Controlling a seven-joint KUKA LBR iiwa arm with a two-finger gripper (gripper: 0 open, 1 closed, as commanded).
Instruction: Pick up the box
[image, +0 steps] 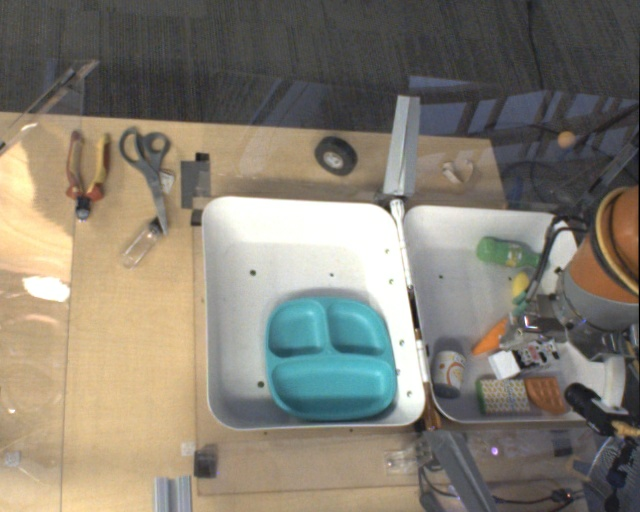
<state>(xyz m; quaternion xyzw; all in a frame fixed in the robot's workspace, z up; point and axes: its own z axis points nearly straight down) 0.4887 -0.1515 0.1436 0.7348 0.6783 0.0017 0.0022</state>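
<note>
Two white bins sit side by side on the table (120, 380). We see the box (503, 396) low in the right bin (440, 240), beside a cup (449, 368). Our end effector (535, 340) hovers just above it; we cannot tell its state.

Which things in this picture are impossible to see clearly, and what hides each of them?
- Pincer, camera view: too small and cluttered; open or shut is unclear.
- Box, camera view: its printing is too small to read.
- Arm, camera view: cut off by the right edge.
- Right bin: the arm covers its right side.
</note>
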